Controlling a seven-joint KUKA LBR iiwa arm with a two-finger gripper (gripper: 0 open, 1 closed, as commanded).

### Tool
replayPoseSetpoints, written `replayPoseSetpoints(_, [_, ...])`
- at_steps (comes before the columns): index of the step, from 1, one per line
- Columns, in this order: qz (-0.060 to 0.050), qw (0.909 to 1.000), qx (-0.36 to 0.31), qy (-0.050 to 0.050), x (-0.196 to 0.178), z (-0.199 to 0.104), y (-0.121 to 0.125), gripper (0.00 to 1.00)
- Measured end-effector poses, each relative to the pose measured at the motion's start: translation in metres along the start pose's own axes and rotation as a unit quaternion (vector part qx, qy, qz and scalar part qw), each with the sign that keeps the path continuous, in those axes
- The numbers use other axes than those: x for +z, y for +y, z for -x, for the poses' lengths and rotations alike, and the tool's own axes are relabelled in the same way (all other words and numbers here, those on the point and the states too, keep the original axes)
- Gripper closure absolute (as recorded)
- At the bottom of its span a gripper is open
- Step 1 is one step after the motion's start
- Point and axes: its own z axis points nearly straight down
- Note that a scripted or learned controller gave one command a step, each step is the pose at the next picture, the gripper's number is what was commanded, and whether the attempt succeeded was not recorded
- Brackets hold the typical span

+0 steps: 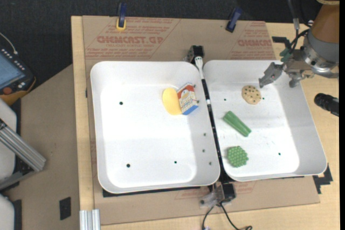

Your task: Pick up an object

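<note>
My gripper hangs over the far right part of the right bin, its two fingers spread apart with nothing between them. A round tan cookie lies just left of and below the fingers. Further toward the front lie a green oblong piece and a green bumpy ball. In the left bin a yellow lemon-like object rests against a small red, white and blue carton.
The bins stand side by side on a cardboard sheet held by two blue clamps. A black divider strip runs between the bins. The arm's orange band shows at the right edge.
</note>
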Motion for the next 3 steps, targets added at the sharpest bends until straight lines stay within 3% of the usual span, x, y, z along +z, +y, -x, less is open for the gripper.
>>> replayPoseSetpoints(1, [-0.006, 1.0, 0.0, 0.002, 0.128, -0.001, -0.008, 0.0])
replayPoseSetpoints(2, [-0.005, 1.0, -0.001, 0.003, 0.125, -0.066, -0.086, 0.0])
replayPoseSetpoints(3, [0.0, 1.0, 0.001, 0.0, 0.114, -0.062, -0.082, 1.0])
